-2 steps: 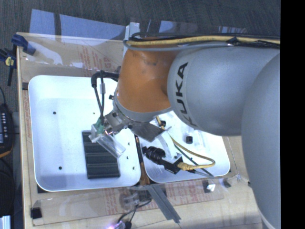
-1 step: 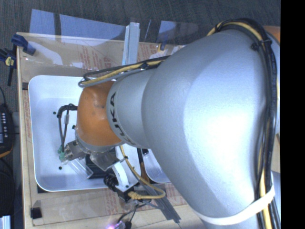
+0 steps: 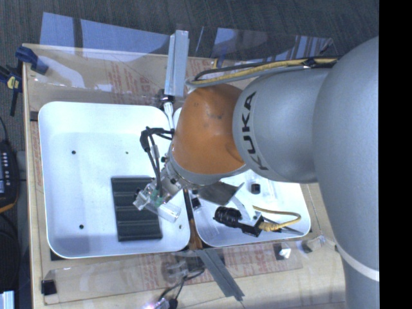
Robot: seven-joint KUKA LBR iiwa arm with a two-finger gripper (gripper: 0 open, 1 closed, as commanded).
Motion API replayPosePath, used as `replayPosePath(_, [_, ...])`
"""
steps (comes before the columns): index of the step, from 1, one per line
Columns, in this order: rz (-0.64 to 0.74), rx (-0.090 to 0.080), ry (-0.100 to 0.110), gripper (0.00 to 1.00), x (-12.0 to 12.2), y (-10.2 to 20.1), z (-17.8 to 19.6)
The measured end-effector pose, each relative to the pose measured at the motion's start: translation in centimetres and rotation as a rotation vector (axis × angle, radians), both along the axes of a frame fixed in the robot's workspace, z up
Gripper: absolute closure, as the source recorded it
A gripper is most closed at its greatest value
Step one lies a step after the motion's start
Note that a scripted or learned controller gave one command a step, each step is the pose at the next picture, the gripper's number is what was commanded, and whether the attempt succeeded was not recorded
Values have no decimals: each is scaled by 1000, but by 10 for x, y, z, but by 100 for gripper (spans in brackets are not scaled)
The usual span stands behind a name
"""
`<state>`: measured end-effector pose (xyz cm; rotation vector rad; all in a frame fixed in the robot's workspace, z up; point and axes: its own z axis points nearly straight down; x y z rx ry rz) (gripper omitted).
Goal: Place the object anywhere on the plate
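Gripper (image 3: 154, 199) hovers low over the left bin (image 3: 64, 121), at the right edge of a dark ribbed plate (image 3: 132, 211); whether it holds anything, I cannot tell. Most of that bin's floor lies open. A black tool (image 3: 235, 219) lies in the right bin (image 3: 290, 227).

A dark, ribbed, rectangular plate (image 3: 132, 211) is seen lying flat in the lower right part of the left white bin (image 3: 71, 172), its long side running toward the near rim. A black object with yellow parts (image 3: 248, 221) is seen lying on its side on the floor of the right bin (image 3: 293, 230), well apart from the plate.
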<state>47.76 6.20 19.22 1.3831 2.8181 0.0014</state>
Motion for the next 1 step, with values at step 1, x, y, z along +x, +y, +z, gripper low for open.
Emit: replayPosePath(1, [-473, -1, 7, 100, -3, 60, -97])
